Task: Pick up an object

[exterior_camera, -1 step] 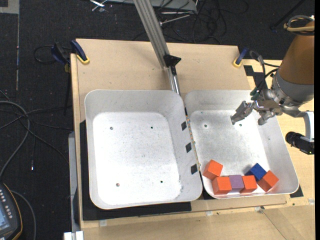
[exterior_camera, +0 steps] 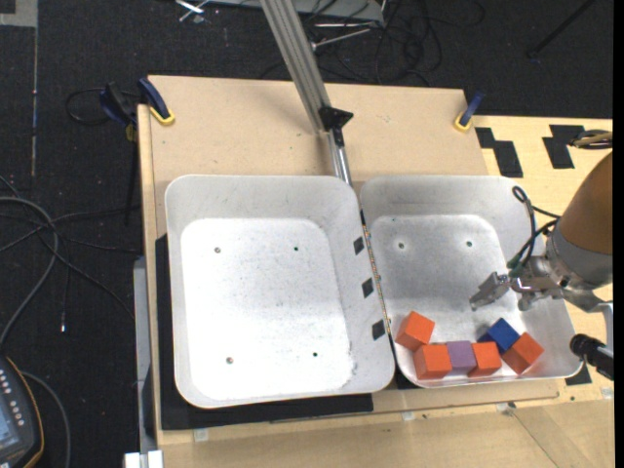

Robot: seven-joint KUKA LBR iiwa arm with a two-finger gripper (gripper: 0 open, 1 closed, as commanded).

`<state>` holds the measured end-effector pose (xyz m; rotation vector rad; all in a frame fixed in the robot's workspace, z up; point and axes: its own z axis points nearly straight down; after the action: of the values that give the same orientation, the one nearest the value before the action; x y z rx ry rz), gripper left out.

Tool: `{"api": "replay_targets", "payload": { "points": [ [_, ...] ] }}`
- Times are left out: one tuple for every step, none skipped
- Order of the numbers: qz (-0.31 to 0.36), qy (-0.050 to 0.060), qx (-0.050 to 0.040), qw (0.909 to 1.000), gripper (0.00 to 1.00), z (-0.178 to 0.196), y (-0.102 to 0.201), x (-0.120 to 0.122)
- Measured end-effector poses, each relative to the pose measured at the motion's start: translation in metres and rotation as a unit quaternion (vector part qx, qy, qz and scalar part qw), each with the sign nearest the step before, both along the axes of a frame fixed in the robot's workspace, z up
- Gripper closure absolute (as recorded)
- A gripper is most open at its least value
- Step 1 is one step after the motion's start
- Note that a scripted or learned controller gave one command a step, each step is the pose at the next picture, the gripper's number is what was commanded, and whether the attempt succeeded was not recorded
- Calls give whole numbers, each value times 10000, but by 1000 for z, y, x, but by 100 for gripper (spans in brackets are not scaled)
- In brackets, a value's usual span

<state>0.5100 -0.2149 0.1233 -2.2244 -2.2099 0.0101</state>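
Observation:
Several small blocks lie along the front of the right bin (exterior_camera: 444, 208): an orange block (exterior_camera: 417, 329), another orange block (exterior_camera: 433, 361), a purple block (exterior_camera: 460, 357), a third orange one (exterior_camera: 486, 357), a blue block (exterior_camera: 503, 334) and an orange block at the far right (exterior_camera: 524, 352). My gripper (exterior_camera: 505, 297) hangs at the right side of this bin, just above and behind the blue block. It is open, and nothing sits between its fingers. The arm's orange band (exterior_camera: 593, 213) enters from the right edge.
The left bin (exterior_camera: 258, 281) lies beside the right one on the wooden bench. A slanted metal pole (exterior_camera: 297, 52) runs from the top down to the gap between the bins. Cables lie on the dark floor to the left.

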Motion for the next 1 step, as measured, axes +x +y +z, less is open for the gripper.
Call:
{"api": "replay_targets", "payload": {
  "points": [
    [71,-61,9,10000,0,-29,44,106]
  ]
}}
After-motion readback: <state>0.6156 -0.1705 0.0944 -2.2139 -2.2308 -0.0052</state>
